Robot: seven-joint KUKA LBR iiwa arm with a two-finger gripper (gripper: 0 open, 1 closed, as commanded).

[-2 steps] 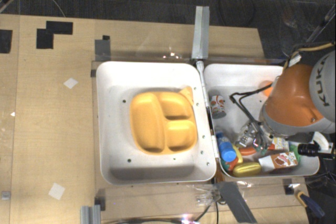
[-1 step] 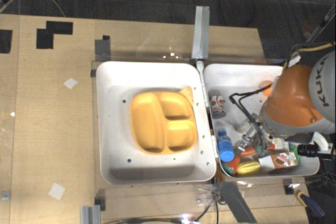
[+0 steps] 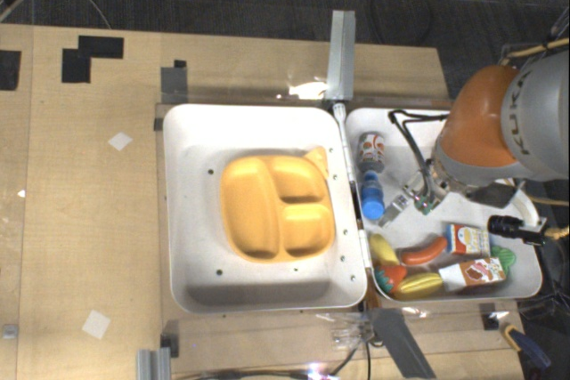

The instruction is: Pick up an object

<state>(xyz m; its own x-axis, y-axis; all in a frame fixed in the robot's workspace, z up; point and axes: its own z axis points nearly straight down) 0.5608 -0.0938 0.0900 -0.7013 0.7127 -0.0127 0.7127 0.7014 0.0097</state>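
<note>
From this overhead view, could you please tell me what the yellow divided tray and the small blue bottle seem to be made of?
Yellow divided tray: probably moulded plastic, going by its smooth, rounded compartments and soft sheen. Blue bottle: likely glossy plastic, with an even blue colour; too small to be sure.

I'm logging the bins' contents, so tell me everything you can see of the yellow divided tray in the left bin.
The yellow divided plastic tray lies flat near the middle of the left white bin. It looks smooth and moulded, with rounded corners: one long compartment on its left, two smaller ones stacked on its right. Its far right corner reaches close to the bin's right wall.
</note>
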